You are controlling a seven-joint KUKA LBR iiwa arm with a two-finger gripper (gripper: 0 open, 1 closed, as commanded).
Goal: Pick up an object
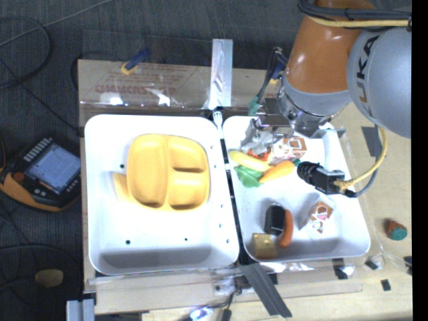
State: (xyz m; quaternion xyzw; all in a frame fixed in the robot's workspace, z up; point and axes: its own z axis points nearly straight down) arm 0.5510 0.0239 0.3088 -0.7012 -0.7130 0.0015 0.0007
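Observation:
My gripper hangs low over the far left part of the right bin, just above a yellow banana-shaped toy. Beside that toy lie a green toy and an orange carrot. A red and white carton sits partly under the wrist. Nearer the front lie a black object, a red sausage, a gold block and a small white packet.
The left bin holds a yellow divided tray. A black cable plug hangs over the right bin. The divider wall runs between the bins. A handheld device lies on the floor at left.

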